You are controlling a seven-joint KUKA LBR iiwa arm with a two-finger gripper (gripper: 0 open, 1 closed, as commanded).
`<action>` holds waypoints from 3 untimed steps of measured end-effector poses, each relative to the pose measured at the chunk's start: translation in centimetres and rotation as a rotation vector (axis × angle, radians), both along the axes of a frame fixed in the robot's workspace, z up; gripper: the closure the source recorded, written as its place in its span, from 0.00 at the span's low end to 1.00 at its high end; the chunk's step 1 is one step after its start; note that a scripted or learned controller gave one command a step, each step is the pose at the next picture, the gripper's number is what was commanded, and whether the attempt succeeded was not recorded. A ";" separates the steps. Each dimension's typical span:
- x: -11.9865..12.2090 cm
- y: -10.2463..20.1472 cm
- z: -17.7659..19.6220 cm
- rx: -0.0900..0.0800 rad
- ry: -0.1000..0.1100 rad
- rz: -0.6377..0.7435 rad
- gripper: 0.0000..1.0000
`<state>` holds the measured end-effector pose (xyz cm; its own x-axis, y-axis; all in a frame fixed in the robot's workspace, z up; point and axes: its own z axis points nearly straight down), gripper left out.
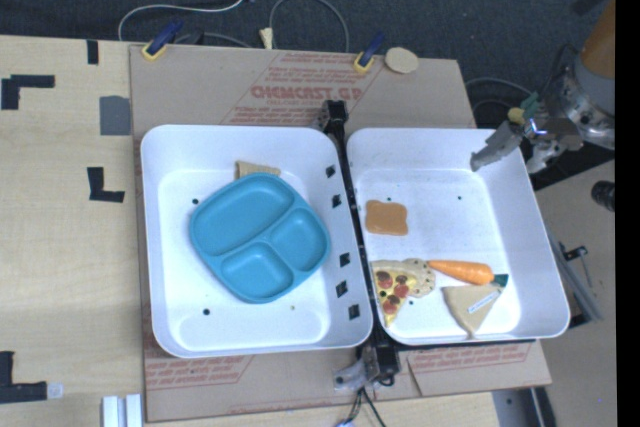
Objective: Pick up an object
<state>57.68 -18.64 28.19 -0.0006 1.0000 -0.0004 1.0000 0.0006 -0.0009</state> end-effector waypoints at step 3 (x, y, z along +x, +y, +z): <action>2.6 8.8 -19.2 0.001 -0.001 0.005 0.00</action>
